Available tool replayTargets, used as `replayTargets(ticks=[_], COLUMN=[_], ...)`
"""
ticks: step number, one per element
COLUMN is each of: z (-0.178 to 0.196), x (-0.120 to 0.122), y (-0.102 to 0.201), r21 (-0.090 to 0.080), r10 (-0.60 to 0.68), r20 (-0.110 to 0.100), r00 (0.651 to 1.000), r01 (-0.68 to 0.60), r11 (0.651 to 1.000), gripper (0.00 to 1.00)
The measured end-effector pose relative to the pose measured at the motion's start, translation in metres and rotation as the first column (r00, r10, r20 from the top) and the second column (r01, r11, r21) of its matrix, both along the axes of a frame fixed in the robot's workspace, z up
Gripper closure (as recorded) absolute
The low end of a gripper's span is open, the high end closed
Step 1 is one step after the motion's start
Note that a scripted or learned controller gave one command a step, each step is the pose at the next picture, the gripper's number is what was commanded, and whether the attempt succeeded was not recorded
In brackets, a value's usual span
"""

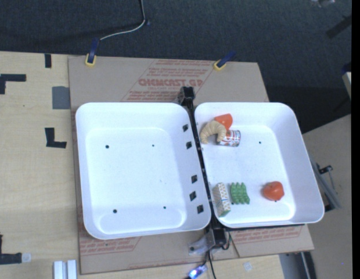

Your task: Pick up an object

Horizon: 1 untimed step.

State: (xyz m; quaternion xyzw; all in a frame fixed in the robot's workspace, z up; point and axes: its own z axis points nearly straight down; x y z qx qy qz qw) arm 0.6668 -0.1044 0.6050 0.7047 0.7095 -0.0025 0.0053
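1. Red object (273, 191) — lies alone in the right bin (284, 156), near its right wall; likely light, rounded, possibly slippery.
2. Take hold across its widest part.
3. Green block (240, 193) and croissant-shaped toy (212, 131) lie apart, toward the divider.
4. Tool state — cannot tell.

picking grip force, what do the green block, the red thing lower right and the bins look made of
Green block: probably moulded plastic, going by the studded top and even matte colour. Red thing: smooth and rounded, with a slight sheen, likely plastic or rubber; too small to tell which. Bins: white, thin-walled, with rounded corners, apparently formed plastic.
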Motion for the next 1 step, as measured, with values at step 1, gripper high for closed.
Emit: replayTargets(ticks=[1], z=[0.01], x=[0.0003], y=[0.0009], r21=[-0.001], r10=[0.001], r20=[0.0], r00=[1.0], r01=[-0.001], r11=[1.0], gripper=[1.0])
